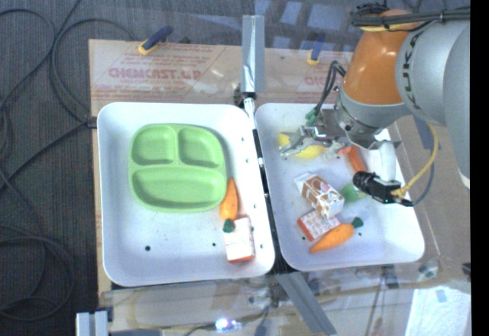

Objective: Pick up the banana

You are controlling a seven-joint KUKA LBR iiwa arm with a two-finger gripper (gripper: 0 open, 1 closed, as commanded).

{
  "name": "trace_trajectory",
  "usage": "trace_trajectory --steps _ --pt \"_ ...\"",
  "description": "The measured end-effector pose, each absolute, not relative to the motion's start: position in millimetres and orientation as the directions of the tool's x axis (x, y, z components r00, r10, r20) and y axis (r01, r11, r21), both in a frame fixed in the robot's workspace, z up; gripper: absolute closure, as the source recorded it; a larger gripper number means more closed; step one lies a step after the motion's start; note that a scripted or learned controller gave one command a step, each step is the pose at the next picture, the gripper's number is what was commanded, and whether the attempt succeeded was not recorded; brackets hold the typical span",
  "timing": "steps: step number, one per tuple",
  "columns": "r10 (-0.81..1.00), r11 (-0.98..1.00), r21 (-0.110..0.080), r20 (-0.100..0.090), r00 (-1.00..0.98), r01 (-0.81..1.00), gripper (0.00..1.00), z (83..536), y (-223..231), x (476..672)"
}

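While the jaws (309,136) hover at the banana (299,148) in the right bin's (405,250) upper left, their state cannot be told. Apparently the approach step; next comes closing squarely on the fruit, clear of the nearby carton (321,195).

Green tray (178,166) in left bin (114,250); carrot (229,201) beside it

Banana (299,148): yellow, lying flat on the floor of the right-hand white bin (397,254), in that bin's upper left part, just right of the frame's centre. Showing only in part, its upper right side being covered by grey metal parts. Long axis running roughly left to right.
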State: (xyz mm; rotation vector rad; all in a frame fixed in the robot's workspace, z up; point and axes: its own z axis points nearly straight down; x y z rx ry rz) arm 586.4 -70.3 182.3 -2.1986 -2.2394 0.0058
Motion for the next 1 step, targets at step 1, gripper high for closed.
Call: trace_trajectory --steps 1 --pt "0.998 0.068 0.010 -0.002 -0.068 0.998 0.00 89.2 -110.1 614.1"
